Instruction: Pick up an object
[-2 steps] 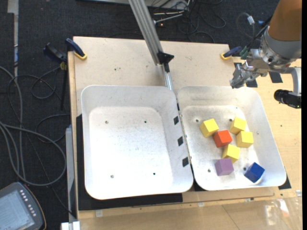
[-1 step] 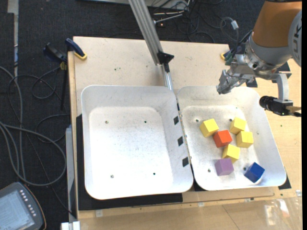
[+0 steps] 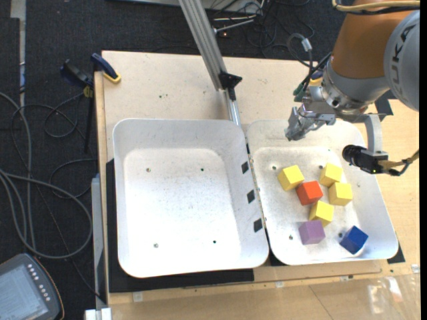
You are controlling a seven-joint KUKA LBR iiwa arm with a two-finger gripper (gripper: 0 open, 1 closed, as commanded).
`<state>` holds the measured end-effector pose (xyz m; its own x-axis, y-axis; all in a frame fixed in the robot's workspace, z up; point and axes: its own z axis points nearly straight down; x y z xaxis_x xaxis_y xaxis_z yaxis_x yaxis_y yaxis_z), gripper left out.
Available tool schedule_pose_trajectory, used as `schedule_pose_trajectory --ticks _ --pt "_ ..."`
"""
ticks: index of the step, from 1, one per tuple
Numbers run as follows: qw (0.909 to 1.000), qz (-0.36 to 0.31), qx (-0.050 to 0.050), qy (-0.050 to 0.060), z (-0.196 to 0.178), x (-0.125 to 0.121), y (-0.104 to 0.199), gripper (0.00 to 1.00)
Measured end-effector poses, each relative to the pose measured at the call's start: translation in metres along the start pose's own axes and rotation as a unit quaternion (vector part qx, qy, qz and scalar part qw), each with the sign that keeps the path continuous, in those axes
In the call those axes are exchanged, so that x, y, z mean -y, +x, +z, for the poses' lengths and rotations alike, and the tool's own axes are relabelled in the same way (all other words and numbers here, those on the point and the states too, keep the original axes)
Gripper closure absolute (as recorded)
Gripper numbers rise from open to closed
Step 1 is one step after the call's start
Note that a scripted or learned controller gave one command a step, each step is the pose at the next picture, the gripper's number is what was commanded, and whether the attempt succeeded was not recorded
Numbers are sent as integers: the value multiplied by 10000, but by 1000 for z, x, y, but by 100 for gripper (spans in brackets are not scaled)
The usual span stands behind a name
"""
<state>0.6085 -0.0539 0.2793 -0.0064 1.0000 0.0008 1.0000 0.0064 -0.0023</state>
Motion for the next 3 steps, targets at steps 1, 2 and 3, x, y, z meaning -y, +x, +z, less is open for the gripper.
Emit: schedule_pose_trajectory --ticks 1,2,3 --pt "10000 -3 -3 0 4 24 40 100" --pt "10000 -5 -3 1 8 48 85 100" --pt "10000 -8 -2 10 33 70 138 100"
